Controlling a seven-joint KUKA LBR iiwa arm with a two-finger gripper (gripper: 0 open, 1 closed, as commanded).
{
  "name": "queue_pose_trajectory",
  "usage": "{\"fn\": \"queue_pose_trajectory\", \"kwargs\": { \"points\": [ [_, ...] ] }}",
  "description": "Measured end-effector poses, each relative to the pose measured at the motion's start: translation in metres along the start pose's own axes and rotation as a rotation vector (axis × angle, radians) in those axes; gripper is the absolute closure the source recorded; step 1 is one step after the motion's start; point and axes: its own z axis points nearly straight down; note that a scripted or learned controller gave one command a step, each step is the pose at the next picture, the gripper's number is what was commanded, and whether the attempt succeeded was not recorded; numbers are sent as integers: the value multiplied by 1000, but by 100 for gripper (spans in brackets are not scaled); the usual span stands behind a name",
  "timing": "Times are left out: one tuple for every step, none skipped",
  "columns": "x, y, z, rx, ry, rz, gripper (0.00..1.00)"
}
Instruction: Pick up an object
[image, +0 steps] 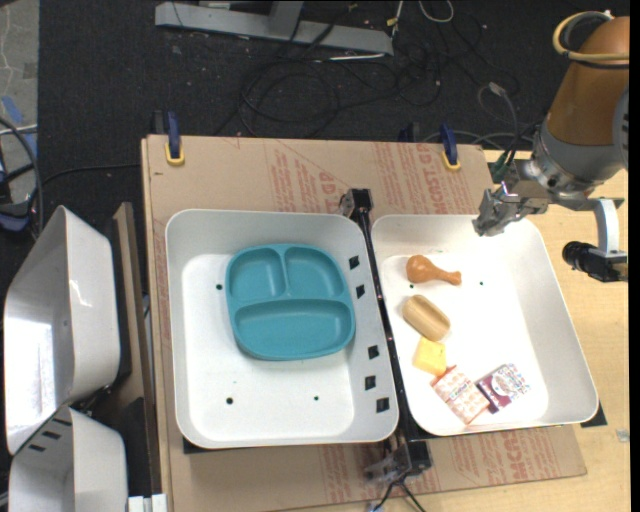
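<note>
Gripper (493, 222): hovering over the right bin's (560, 300) far edge; whether it is gripping anything cannot be told.
Right bin: holding a chicken drumstick (431, 270), bread roll (427, 317), cheese wedge (430, 357) and two packets (482, 391).
Left bin (190, 330): holding a teal divided plate (290, 300).

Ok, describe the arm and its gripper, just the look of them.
The arm is a thick rounded body with an orange band above a grey wrist section. A white bracket-like piece sits at its right side. The gripper is small, metallic grey, with dark cables running near it. No readable markings.
</note>
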Motion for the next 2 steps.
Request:
{"fn": "queue_pose_trajectory", "kwargs": {
  "points": [
    [0, 1, -12, 4, 1, 0, 100],
    [45, -25, -4, 10, 3, -3, 100]
  ]
}}
